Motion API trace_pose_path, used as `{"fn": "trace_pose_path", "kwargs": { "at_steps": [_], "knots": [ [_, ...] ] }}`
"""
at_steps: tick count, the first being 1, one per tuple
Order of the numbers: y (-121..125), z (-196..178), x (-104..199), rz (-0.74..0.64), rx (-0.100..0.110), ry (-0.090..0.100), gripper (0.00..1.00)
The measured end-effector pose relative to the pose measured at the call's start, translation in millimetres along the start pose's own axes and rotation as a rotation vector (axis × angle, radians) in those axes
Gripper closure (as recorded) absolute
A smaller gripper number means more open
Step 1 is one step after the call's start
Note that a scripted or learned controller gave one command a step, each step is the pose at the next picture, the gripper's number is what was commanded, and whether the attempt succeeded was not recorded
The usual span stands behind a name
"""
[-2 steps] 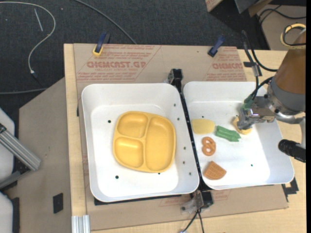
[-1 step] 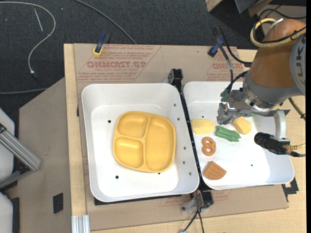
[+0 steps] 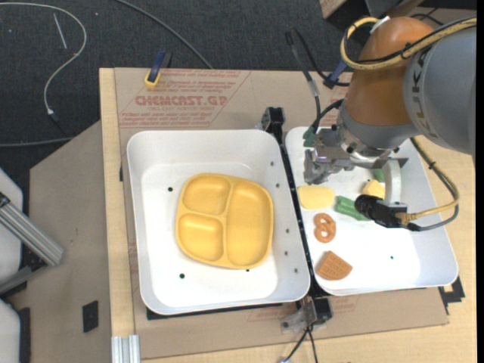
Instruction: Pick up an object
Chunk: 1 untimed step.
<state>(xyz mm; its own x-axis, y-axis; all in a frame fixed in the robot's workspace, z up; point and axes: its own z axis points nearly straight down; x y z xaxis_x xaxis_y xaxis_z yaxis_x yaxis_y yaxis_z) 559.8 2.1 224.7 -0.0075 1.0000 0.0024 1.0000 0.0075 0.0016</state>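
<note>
My gripper (image 3: 319, 169) hangs over the upper left part of the right bin (image 3: 423, 267), just above a pale yellow block (image 3: 315, 197). Nothing shows between the gripper and the block. A brown pretzel-shaped piece (image 3: 324, 227) lies below the block. Nearer the front of the bin sits an orange wedge (image 3: 333, 266). A green piece (image 3: 348, 206) lies to the right of the block, and a small yellow piece (image 3: 373, 189) shows partly under the wrist.
The left bin (image 3: 151, 172) holds a yellow divided plate (image 3: 224, 220). The arm's grey and orange body (image 3: 393, 74) covers the back of the right bin. Cardboard (image 3: 189, 97) lies under both bins, with cables on the dark floor behind.
</note>
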Motion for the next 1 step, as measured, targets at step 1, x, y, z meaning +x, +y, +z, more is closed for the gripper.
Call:
{"fn": "trace_pose_path", "kwargs": {
  "at_steps": [1],
  "knots": [
    [27.3,6.1,52.3,0.001,-0.001,0.000,1.00]
  ]
}}
